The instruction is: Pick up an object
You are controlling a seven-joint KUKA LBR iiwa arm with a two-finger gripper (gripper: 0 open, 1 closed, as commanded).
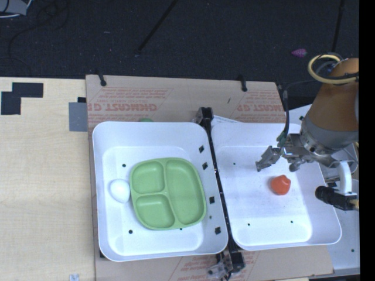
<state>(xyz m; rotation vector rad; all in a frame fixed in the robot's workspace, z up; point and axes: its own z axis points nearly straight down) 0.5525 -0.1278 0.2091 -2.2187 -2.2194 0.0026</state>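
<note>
A small orange-red object (280,184) lies on the floor of the right bin (252,215), toward its right side. My gripper (279,159) hangs just above and behind it, fingers spread open, one fingertip (262,163) to the left and the other near the object's upper right. Nothing sits between the fingers. In the left bin (111,139) lies a green three-compartment plate (167,192), and a white egg-like ball (119,190) rests against the plate's left edge.
A black divider (212,180) runs between the two bins. The arm's grey body with its orange band (334,110) covers the right bin's far right corner. A black part (337,196) juts out over the right rim. Cardboard lies under both bins.
</note>
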